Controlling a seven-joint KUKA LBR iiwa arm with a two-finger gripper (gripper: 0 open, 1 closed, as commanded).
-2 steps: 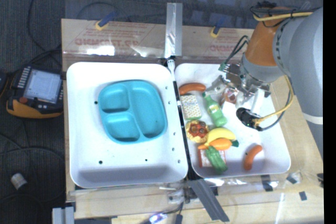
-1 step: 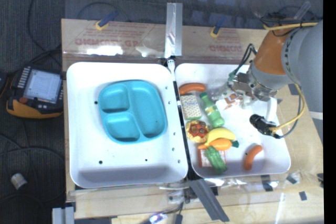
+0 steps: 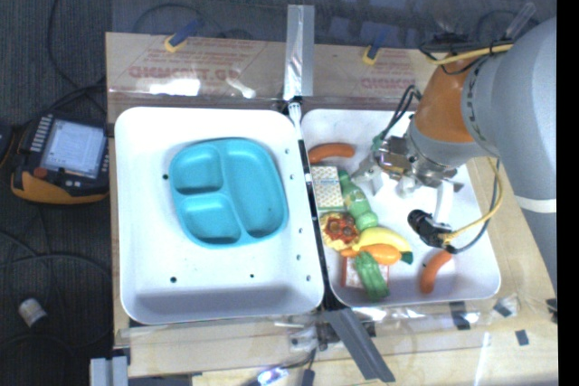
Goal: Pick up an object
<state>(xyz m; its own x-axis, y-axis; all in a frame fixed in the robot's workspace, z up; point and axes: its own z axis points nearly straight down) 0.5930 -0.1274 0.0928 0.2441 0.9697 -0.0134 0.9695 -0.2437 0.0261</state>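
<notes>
My gripper hangs low over the right bin, in its upper middle, under the arm's orange band. Just left of it and below lies a cluster of toy food: an orange sausage, a green and white packet, a green bottle-shaped piece, a red and yellow piece, a yellow banana and a green vegetable. A second orange sausage lies alone near the bin's front right. I see nothing held between the fingers.
The left bin holds a blue divided plate. A black cable loop hangs from the arm over the right bin. A handheld device sits on the floor at the left.
</notes>
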